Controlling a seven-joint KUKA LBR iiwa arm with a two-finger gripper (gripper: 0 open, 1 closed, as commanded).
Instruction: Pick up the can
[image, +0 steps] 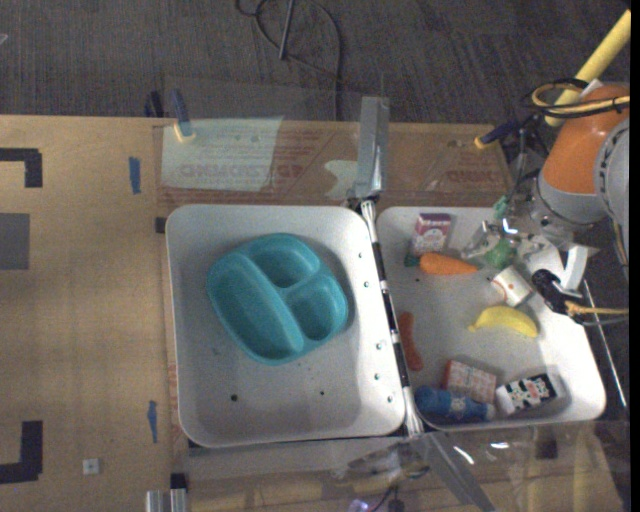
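Observation:
In the right bin (560, 350), a small whitish can (510, 285) lies on its side near the far right wall, its reddish end facing front-left. The gripper (497, 238) hangs at that bin's far right corner, just above and behind the can. It sits over a small green object (498, 255) that it partly hides. I see nothing clearly held. The grey arm with its orange band (578, 150) comes in from the upper right.
The right bin also holds an orange carrot (448, 265), a pink-white carton (432, 233), a banana (506, 320), a red stick (410, 342), a patterned box (470, 379), a blue bottle (450, 405) and a black-white carton (528, 393). A teal divided plate (278, 297) lies in the left bin (200, 400).

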